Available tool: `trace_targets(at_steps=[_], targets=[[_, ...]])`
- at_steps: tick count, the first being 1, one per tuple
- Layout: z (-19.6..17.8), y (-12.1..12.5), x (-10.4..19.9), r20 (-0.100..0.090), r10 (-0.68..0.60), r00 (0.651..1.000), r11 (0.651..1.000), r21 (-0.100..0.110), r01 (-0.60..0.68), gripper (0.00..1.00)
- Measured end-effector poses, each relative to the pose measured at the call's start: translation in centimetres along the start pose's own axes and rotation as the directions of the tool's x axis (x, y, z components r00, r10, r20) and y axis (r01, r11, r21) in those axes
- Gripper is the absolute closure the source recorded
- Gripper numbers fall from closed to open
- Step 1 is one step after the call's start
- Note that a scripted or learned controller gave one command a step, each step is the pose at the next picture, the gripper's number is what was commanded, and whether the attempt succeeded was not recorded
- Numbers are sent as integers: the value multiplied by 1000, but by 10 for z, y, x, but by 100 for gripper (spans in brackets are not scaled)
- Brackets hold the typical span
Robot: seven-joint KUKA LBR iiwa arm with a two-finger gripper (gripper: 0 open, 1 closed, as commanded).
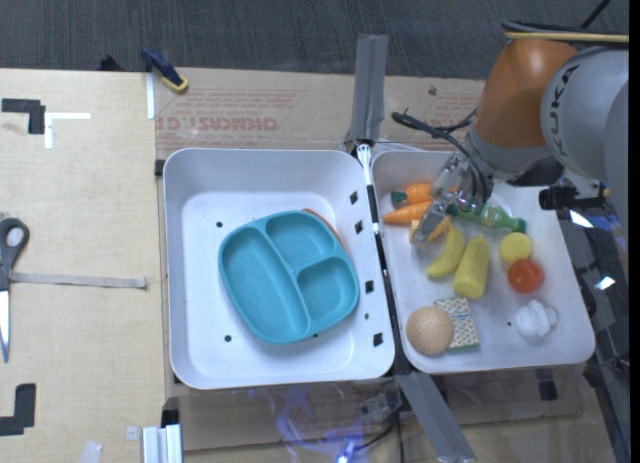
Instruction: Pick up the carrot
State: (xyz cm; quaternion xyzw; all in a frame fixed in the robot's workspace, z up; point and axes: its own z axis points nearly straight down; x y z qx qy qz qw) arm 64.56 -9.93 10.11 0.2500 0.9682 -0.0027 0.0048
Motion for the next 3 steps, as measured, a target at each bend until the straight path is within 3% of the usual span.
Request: trace_targets(at_steps=[1, 2, 3], targets=[[2, 0, 3, -7, 235, 972, 972, -3, -235, 0], [3, 2, 3, -14, 400, 917, 917, 0, -400, 0], [-6, 0, 1, -7, 399, 917, 917, 1, -399, 100]])
